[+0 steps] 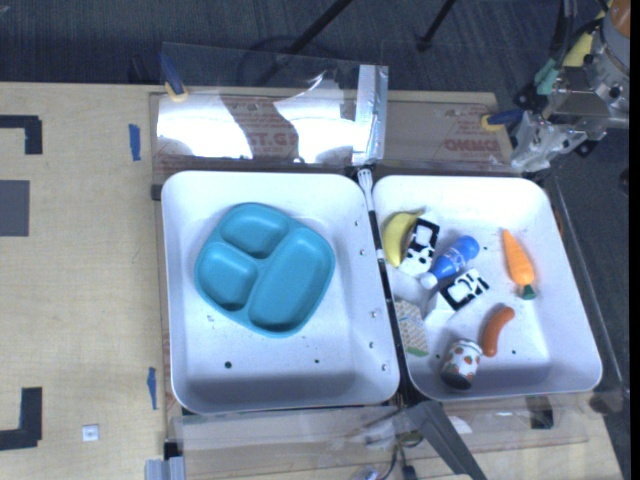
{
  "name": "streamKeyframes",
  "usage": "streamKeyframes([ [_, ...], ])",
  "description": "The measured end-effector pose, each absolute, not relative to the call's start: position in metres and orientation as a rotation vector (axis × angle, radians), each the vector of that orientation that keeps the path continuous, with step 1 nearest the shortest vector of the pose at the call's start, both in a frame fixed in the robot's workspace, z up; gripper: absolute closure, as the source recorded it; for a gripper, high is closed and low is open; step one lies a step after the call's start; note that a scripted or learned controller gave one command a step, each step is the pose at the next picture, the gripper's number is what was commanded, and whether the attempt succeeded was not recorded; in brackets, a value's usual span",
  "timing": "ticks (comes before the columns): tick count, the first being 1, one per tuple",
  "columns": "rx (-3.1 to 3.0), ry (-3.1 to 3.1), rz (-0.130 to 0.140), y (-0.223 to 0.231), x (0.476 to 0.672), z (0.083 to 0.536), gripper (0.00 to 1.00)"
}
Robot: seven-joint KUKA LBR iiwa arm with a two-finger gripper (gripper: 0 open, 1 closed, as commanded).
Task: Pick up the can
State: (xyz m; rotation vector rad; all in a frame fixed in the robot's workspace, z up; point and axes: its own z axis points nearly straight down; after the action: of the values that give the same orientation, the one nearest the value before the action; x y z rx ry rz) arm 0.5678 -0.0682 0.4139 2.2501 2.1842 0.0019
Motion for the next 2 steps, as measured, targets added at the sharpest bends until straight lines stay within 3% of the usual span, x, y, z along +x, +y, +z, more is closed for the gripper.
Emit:
streamKeyframes([
  [1,2.25,2.185,0.002,-0.068,0.568,0.414,0.0],
  [2,2.038,2.393,-0.003,-0.063,0.557,0.402,0.0],
])
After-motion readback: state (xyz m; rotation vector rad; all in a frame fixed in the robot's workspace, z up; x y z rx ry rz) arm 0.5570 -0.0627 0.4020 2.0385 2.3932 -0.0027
